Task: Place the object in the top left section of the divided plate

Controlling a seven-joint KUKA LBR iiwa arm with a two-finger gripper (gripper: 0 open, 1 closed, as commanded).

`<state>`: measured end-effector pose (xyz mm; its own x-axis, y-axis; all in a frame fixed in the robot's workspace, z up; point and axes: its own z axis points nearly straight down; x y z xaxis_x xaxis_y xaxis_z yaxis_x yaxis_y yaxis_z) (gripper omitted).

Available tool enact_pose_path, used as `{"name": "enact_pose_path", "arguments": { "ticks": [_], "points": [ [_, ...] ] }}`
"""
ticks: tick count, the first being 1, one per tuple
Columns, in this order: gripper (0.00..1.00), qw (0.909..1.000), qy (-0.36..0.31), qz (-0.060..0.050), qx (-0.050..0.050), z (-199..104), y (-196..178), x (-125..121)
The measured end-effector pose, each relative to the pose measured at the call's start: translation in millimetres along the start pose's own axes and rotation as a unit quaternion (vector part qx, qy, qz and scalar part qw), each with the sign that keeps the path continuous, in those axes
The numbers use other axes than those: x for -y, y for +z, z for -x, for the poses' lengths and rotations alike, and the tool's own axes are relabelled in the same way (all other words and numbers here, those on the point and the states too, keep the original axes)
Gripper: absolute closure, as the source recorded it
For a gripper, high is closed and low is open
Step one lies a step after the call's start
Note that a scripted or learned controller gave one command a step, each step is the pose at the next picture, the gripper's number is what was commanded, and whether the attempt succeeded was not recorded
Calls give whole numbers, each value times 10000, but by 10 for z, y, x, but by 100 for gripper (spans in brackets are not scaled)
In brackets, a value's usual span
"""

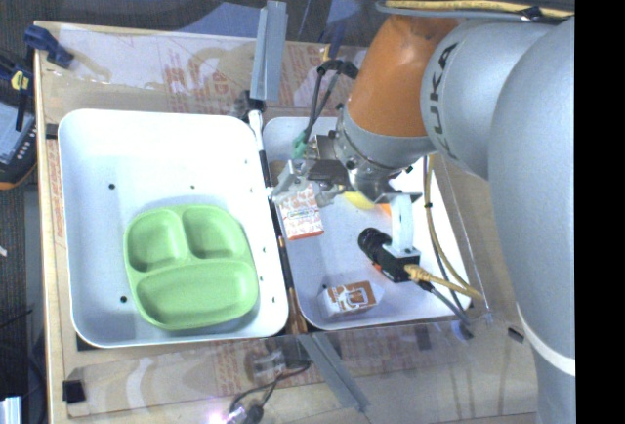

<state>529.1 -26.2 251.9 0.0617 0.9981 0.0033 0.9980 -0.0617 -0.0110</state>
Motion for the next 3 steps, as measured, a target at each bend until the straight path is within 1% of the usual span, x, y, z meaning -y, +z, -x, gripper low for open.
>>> {"name": "enact_pose_path", "arguments": {
  "ticks": [1, 2, 3],
  "points": [
    [100, 9997, -231, 24, 21, -779, 488, 70],
    [100, 9963, -854, 36, 21, -1531, 472, 96],
    [0, 9963, -853, 37, 21, -1530, 471, 95]
  ]
}}
